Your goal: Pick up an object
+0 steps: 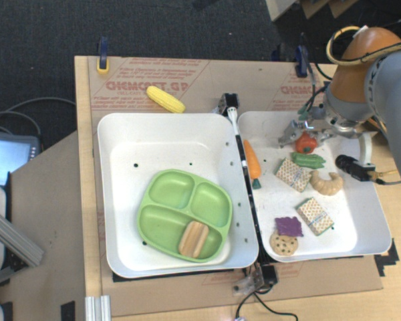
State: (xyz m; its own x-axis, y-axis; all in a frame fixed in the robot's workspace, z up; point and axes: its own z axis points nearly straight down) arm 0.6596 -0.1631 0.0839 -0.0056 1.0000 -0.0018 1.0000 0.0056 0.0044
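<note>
My gripper (303,130) hangs low over the far part of the right bin (367,236), directly above a small red toy (307,142) and touching or nearly touching it. Just in front of that toy lies a green pod-shaped piece (308,159). Nearby in the same bin are a croissant (327,182), two checkered squares (293,174) (315,216), a purple piece (289,227), a cookie (283,244) and an orange carrot (252,160) along the left wall.
The left bin (120,179) holds a green divided plate (167,212) with a hot dog (193,239) in its front compartment. A yellow corn cob (165,99) lies on the bench behind the left bin. The arm's grey body (374,79) covers the far right corner.
</note>
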